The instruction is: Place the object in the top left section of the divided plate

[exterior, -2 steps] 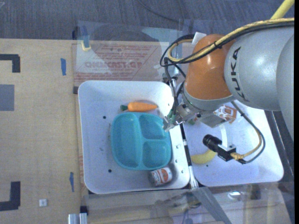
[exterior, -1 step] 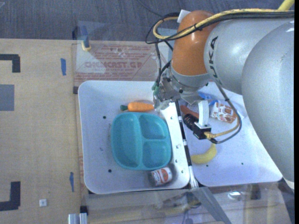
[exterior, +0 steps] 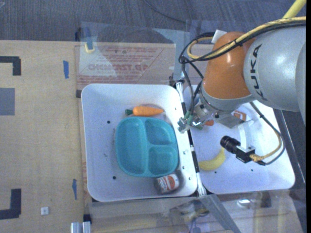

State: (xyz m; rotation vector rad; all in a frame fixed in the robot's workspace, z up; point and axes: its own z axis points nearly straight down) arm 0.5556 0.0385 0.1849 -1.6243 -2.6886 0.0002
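Observation:
A teal divided plate [exterior: 146, 147] lies in the left bin [exterior: 97, 144]. It has one long section on its left and two smaller ones on its right. An orange carrot [exterior: 148, 111] with a green stub rests on the bin floor just beyond the plate's far rim. My gripper [exterior: 186, 122] hangs over the wall between the two bins, just right of the plate's upper right corner and the carrot's tip. I see nothing held in it. The big grey and orange wrist hides much of the right bin's far side.
A small can [exterior: 168, 183] lies on its side at the plate's near edge. In the right bin [exterior: 272, 178] a yellow banana [exterior: 213, 162] lies near the divider. Small orange bits [exterior: 238, 115] peek out under the arm. A black cable fitting [exterior: 236, 147] juts from the wrist.

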